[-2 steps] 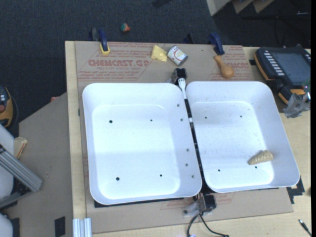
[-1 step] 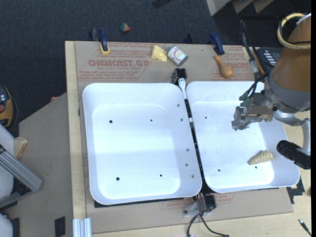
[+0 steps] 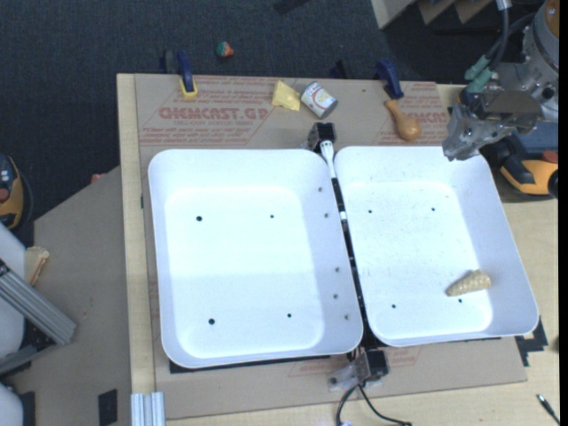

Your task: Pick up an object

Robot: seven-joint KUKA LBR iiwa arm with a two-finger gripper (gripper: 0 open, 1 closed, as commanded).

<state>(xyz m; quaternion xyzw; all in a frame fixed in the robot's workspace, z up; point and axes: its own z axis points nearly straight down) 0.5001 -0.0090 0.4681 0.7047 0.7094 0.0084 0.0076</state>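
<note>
The jaws (image 3: 454,149) are seen at the upper right, hanging over the far right corner of the right-hand bin (image 3: 426,185), at the end of the grey arm (image 3: 524,96); whether they are apart or together cannot be told, since their tips merge into one dark shape, and nothing is seen between them. A small tan, cone-like object (image 3: 469,283) lies in the same bin, well below the jaws and slightly to their right, near the bin's near right corner, well apart from them. The left-hand bin (image 3: 169,238) lies well to the left of the jaws, touching the right-hand bin along a shared edge. On the brown surface (image 3: 133,238) beyond the bins, an orange-brown pear-shaped piece (image 3: 404,122) is seen just to the left of the jaws and a little above them; farther left lie a small white-and-tan box (image 3: 319,99) and a yellow wedge (image 3: 286,96), side by side; two blue-handled clamps (image 3: 185,71) (image 3: 387,76) grip the far edge of the surface, one near the jaws and one well to the left. A small orange and green item (image 3: 225,50) rests on the dark floor (image 3: 89,25), far up and left of the jaws.
</note>
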